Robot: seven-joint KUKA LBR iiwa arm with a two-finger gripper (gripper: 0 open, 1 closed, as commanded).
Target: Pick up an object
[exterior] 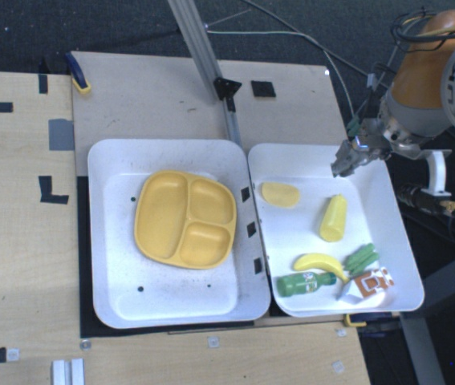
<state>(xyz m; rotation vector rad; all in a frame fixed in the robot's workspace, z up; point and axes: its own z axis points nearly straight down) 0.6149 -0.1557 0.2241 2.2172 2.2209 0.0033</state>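
**A:** Your claw (346, 165) hangs over the far edge of the right bin (396, 215), near its far right corner. I cannot tell whether it is released or clenched; it is small and dark from up here, and nothing shows between its tips.

**B:** And the things you might pick?

**A:** All in that right bin. Nearest your claw is the yellow cylinder (333, 218), smooth and rounded at both ends, lying toward the bin's middle, apart from the claw. The pale yellow oval piece (279, 194), flattish and matte, sits by the bin's left wall, near the far left corner.

**B:** The near edge?

**A:** A cluster there, well apart from the claw. You have a curved yellow banana (321, 264), glossy like plastic, touching a green bottle (306, 283) lying on its side with a label. A green ridged piece (361, 257) lies just right of the banana, and a white-and-orange carton (369, 284) sits in the near right corner.

**B:** The left bin (103, 215)?

**A:** It holds a yellow divided tray (185, 218) with rounded corners, three compartments, smooth moulded plastic.
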